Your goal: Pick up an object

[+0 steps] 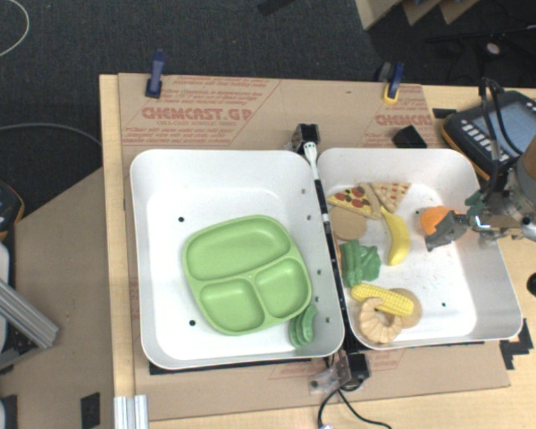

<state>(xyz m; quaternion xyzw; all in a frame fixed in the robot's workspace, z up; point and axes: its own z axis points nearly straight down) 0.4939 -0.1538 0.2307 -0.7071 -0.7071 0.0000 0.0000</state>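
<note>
Dark carpet surrounds a table [250, 105] topped with a brown printed board, on which two shallow white bins sit side by side. Far from the pincer, across the whole width of the scene, the left bin [152, 186] carries a green divided plate [246, 273], with a small green ridged piece [303, 326] tucked at its near corner. Closer in, the right bin [447, 172] holds the toy food: pizza slices [368, 197] and a brown round piece [348, 225] at the far side from the pincer, a green leafy piece [359, 262], a corn cob [384, 298] lying on a tan ring-shaped piece [379, 323], and a banana [396, 236] standing between these and the pincer. Just beside the pincer [439, 231], touching or nearly touching its dark tip, is a small orange object [431, 217]. The arm [509, 213] reaches in low over the bin's right wall. Whether the pincer's tips are apart or together cannot be told; the orange object is not clearly between them. The step in hand looks like the approach or closing on that orange piece. The next move calls for the tips to straddle it squarely, close, and lift straight up clear of the banana.
</note>
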